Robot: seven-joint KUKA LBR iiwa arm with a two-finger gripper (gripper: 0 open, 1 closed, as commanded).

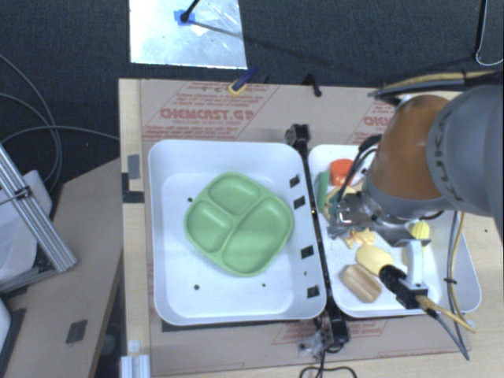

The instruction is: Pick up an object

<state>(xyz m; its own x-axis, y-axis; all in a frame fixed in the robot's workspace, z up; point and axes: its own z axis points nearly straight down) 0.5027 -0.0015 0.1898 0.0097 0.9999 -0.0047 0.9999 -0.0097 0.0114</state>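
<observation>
In the camera view, the hand point(340, 219) sits low over the right bin point(471, 291), right of frame centre and close to the bin's left wall. The grey arm point(441, 156) comes in from the right edge and covers much of that bin. How wide the hand stands cannot be told: the wrist hides its tip, and nothing can be seen held in it.

The loose things all lie in this bin, crowded around the hand.
- Small yellow bits point(358, 236) lie just beside it, toward the lower right.
- A pale yellow lump point(373, 256) lies a little farther the same way.
- A tan roll point(359, 283) is nearest the bottom of the frame, its long axis running from upper left to lower right.
- An orange thing point(341, 170) and a green piece point(322, 189) lie above the hand, toward the top of the bin.

The nearest candidates are probably the yellow bits or the lump, so the coming move is likely a short shift toward the lower right.

The left bin point(177, 172) holds a green divided plate point(239, 224), well apart across the bin walls. Both bins rest on the counter point(205, 109).
</observation>
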